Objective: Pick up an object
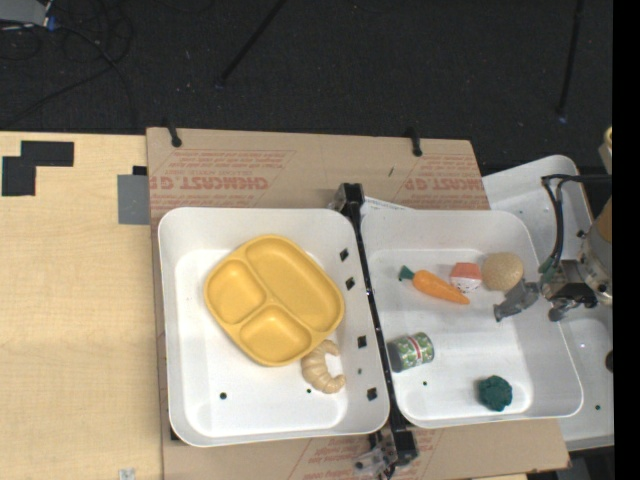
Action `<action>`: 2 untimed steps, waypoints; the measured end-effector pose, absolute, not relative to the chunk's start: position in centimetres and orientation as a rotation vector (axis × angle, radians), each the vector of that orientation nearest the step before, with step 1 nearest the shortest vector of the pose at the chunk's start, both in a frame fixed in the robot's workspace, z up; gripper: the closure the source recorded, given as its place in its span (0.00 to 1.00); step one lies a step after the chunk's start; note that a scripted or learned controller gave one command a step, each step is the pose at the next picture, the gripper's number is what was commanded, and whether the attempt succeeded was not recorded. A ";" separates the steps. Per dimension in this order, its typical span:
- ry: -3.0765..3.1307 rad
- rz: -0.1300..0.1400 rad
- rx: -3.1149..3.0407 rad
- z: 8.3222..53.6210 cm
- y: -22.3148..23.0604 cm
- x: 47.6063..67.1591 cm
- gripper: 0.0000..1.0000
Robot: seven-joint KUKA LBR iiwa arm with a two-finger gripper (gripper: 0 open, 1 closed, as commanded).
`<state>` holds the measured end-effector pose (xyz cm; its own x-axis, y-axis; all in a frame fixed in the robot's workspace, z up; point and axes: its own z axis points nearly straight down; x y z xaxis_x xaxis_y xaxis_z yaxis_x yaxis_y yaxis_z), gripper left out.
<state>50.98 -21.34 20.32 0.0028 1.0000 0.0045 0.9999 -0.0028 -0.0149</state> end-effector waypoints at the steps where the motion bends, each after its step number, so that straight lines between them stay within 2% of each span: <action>1: -2.218 0.004 -2.217 20.9 -21.3 51.2 0.00; 2: -2.214 0.007 -2.214 14.3 -21.2 51.2 0.00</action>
